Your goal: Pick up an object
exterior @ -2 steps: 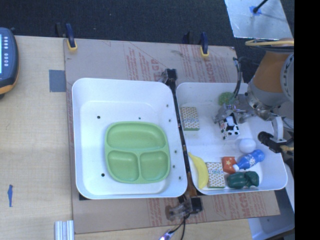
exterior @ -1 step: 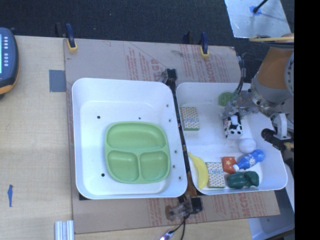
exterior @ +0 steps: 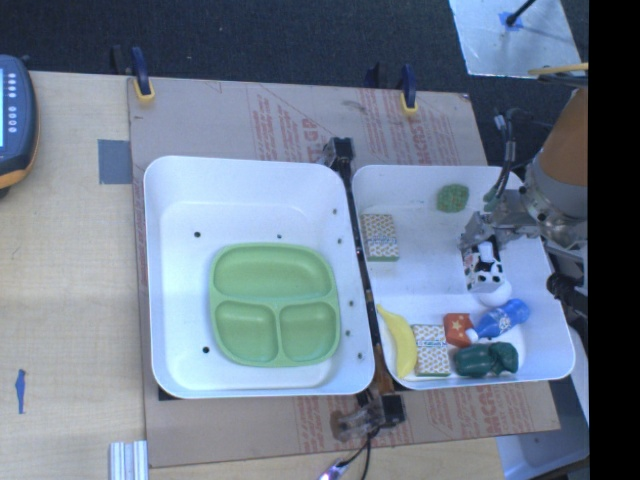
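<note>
At the far left a dark device with an orange rim [exterior: 14,118] sits on the bench, well apart from the work. Next comes the left bin [exterior: 165,268], which holds a green divided plate [exterior: 274,303] lying flat near its middle. Across the seam between the bins, the right bin [exterior: 400,180] carries the candidates for picking: a small patterned box [exterior: 380,236] near its left wall, a yellow banana [exterior: 400,340] along the lower left, a second patterned box [exterior: 431,349] just beside the banana, a red block [exterior: 458,327], a dark green object [exterior: 486,360] at the lower edge, a blue bottle-like toy [exterior: 500,320], and a round green piece [exterior: 452,198] alone near the top. A black-and-white toy cow [exterior: 487,273] stands right of centre, and the gripper [exterior: 480,236] hangs directly over its upper end, apparently touching or nearly so. Whether the gripper is spread or closed cannot be told here, and nothing shows the cow pinched, so I would not count it as held. The step in hand looks like the descent onto the cow. To do it well, the arm should centre over the toy's body rather than its end, come down far enough to catch the widest part, and close without nudging the blue toy just below it; the cow looks small and rounded, so an off-centre squeeze could squirt it sideways.
</note>
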{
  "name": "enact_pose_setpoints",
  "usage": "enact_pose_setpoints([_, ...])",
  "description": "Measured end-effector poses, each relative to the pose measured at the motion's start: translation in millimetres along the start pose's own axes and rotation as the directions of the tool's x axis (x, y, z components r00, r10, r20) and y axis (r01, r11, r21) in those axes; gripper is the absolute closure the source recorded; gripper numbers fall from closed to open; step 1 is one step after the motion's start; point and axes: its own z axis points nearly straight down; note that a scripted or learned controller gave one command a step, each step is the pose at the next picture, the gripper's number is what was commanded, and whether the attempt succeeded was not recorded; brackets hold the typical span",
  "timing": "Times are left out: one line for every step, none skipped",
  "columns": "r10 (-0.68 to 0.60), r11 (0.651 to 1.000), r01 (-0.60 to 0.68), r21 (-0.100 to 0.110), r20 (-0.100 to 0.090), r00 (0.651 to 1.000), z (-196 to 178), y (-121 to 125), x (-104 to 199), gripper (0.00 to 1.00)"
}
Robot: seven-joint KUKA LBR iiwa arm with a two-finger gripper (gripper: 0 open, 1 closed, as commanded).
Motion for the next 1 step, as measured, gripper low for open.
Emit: enact_pose_setpoints([-0.012, 1.000, 0.012, 0.004, -0.004, 1.000, -21.7, -51.2, 105.6, 1.00])
